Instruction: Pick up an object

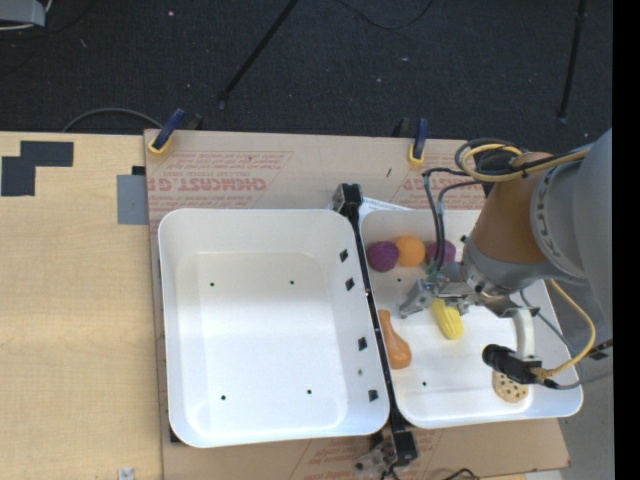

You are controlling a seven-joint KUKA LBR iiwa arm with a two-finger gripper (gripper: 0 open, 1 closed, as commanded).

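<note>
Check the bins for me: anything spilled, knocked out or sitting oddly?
Nothing stands out. All the objects lie inside the right bin: a purple ball, an orange ball, a yellow corn cob by the gripper, an orange piece against the divider, and a cookie near the front corner.

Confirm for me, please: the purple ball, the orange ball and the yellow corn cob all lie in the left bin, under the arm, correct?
Not quite: they lie in the right bin, not the left. The camera view shows the purple ball, orange ball and yellow corn cob there, under the arm.
</note>
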